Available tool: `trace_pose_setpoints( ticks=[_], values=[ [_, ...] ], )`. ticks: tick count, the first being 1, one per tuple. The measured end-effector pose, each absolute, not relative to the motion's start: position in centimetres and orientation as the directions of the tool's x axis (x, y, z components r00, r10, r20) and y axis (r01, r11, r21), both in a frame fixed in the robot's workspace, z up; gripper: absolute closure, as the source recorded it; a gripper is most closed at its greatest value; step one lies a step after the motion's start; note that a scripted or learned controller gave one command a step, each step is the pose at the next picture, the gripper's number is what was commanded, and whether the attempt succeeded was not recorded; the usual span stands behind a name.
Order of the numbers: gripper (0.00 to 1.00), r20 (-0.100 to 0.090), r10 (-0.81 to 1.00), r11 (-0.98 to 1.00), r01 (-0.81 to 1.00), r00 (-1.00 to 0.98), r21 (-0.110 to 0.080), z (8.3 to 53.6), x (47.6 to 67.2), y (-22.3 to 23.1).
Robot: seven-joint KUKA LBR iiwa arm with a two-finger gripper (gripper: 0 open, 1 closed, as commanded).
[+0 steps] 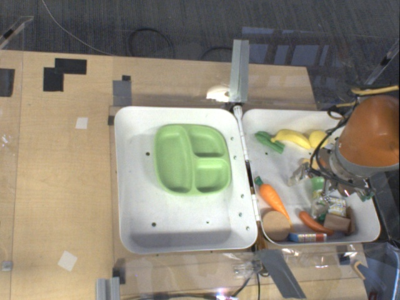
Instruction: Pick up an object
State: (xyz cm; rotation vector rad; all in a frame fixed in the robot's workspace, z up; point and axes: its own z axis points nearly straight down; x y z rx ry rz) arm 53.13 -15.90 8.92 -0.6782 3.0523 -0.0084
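Two-finger gripper [330, 189], grip state cannot be told, low in the right white plastic bin [275, 120] at its 4 o'clock clutter; nothing visibly lifted, pick pending

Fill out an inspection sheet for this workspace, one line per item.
Surface: wooden bench bearing two white bins side by side.
Job's things: right bin holds a banana, a carrot, a green piece, a round tan piece, a marker and small packs.
Clutter: left bin holds a green divided tray.
Grippers: gripper low over the right bin's jumble, under the orange band; finger state unclear.
Cables: black cable looped on the floor; thin wire beside it.
Surroundings: dark carpet, black patches on the bench.
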Motion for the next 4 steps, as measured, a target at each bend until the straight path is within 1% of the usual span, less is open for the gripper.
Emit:
trace_pose_setpoints(
  ticks=[1,2,3,4],
  values=[
    [0.0,-0.012,-0.533,0.846,-0.533,-0.846,-0.014,9.0,54.3,-12.5],
    [0.0,0.035,-0.54,0.841,-0.54,-0.841,0.024,8.8,66.3,-11.7],
    [0.0,-0.009,-0.431,0.902,-0.431,-0.902,-0.005,8.9,60.6,-13.7],
    [0.0,-0.012,-0.471,0.882,-0.471,-0.882,-0.007,9.0,55.8,-13.7]
  ],
)
